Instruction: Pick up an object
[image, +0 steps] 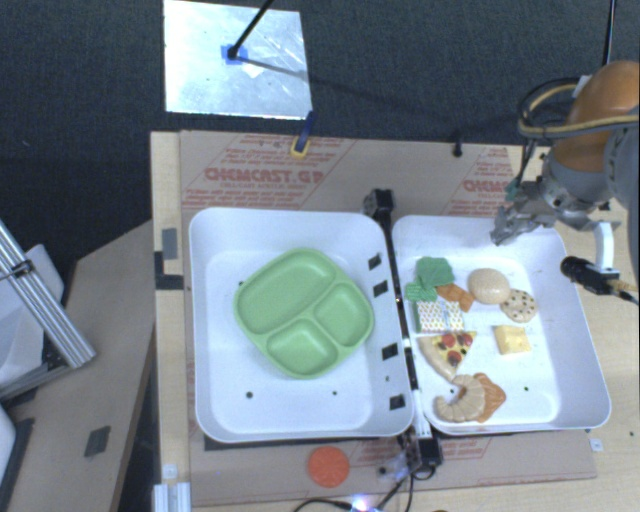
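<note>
While the grey arm (590, 170) with its orange band (605, 95) reaches in from the right, the end effector (508, 228) hangs over the far edge of the right bin (570, 350), its tip pointing down toward the bin's back rim. Whether it is released or clenched I cannot tell; the tip is too small and dark to read, and nothing shows between its parts.

Every pickable object lies nearer the camera than the end effector, on the floor of that right bin. Closest, just below it and slightly left, is a pale round bun (489, 285). Beside the bun, further left, sit a green leafy piece (431, 275) and a small orange piece (458, 295) touching it. Below and a little right of the end effector is a chocolate-chip cookie (518, 305), with a yellow cheese cube (513, 340) just under it. A checked cracker (440, 317) lies below the green piece, a pizza slice (447, 352) below that, and a tan croissant-like pastry (470, 398) sits farthest off, near the bin's front rim.

Well to the left of the end effector, the left bin (215, 400) holds a green divided plate (303, 312), lying flat and turned at a slant. Both bins rest on a brown cardboard sheet (260, 165) on the bench (110, 330). An orange disc (328, 465) lies in front of the bins, apart from them.
</note>
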